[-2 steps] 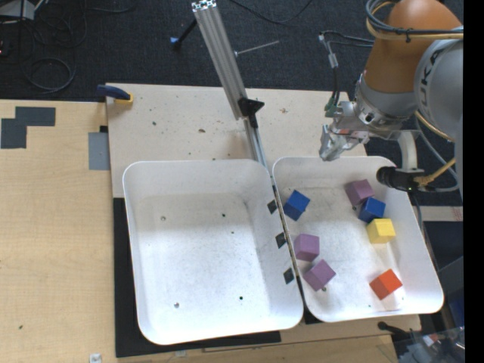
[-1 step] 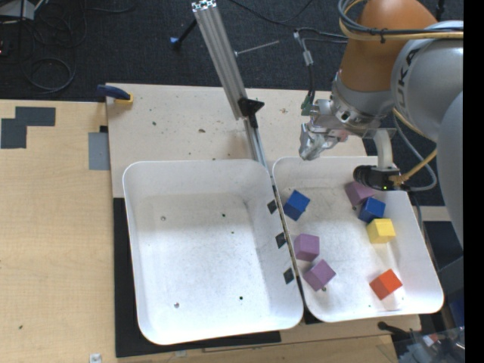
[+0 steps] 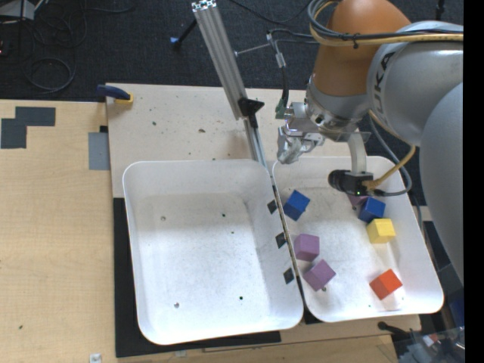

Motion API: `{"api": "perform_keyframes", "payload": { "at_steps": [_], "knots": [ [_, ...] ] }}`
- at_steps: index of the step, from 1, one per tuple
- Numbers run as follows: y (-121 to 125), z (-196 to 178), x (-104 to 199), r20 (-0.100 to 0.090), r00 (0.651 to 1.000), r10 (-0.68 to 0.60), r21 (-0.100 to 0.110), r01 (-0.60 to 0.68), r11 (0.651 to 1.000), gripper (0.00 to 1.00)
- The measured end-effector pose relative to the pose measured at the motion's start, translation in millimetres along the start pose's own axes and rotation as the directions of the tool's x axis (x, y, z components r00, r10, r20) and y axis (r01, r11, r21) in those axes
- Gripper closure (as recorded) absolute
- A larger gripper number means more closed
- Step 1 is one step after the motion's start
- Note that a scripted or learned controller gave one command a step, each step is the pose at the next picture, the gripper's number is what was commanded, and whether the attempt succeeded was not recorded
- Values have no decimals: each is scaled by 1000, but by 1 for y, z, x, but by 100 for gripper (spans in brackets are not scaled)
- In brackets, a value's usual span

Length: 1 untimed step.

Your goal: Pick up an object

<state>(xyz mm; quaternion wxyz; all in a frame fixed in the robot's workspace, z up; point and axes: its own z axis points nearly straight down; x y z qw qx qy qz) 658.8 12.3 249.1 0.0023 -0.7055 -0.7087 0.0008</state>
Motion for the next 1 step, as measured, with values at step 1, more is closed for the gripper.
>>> {"api": "perform_keyframes", "payload": {
  "at_steps": [1],
  "knots": [
    [5,-3,57,0,1000,0,-3,0,1000,100]
  ]
}}
